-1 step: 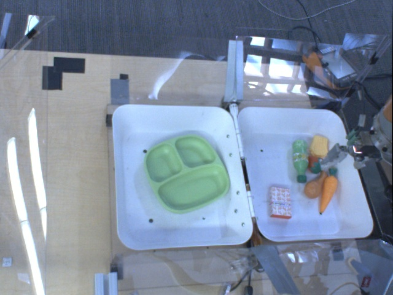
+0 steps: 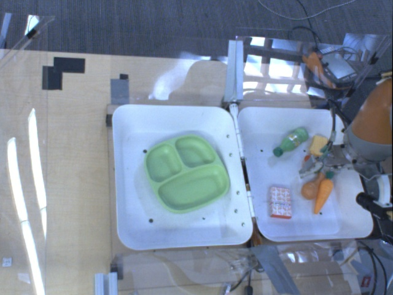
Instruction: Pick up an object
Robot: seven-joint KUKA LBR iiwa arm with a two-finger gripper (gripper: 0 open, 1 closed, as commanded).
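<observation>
The right bin holds a green bottle, a yellow block, an orange carrot, a small orange ball and a red-and-white packet. My gripper is low over this bin, reaching in from the right. It sits just below the yellow block and just above the ball and the carrot's top. Its fingers stand open, and I see nothing held between them. The wrist hides part of the bin's right side.
The left bin holds a green divided plate. A metal divider runs between the bins at the back. Cables and hardware crowd the back right, beyond the right bin.
</observation>
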